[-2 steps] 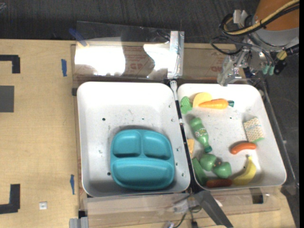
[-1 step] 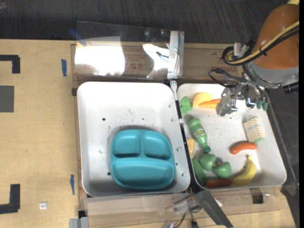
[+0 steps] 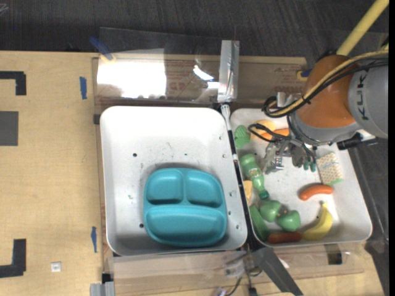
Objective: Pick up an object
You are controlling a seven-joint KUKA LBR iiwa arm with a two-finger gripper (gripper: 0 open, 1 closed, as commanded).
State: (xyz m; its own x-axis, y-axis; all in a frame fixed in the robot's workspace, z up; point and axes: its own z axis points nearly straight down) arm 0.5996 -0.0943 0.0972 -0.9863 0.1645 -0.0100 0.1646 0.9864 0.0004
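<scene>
My gripper (image 3: 287,159) hangs over the back middle of the right bin (image 3: 361,227), under the orange wrist band. It looks open, with nothing between its fingers. Around it lie small toy foods. A speckled pale block (image 3: 329,167) is just to its right and an orange carrot-like piece (image 3: 316,191) sits in front of it. A yellow banana (image 3: 320,222) lies near the front right. Several green pieces (image 3: 248,163) run along the bin's left wall, down to green ones (image 3: 271,211) near the front. A red piece (image 3: 284,237) lies at the front wall.
The left bin (image 3: 123,134) holds a teal divided tray (image 3: 184,207) at its front. A clear plastic sheet (image 3: 160,73) and a metal post (image 3: 228,69) stand behind the bins. Yellow and black cables (image 3: 290,103) loop by the wrist.
</scene>
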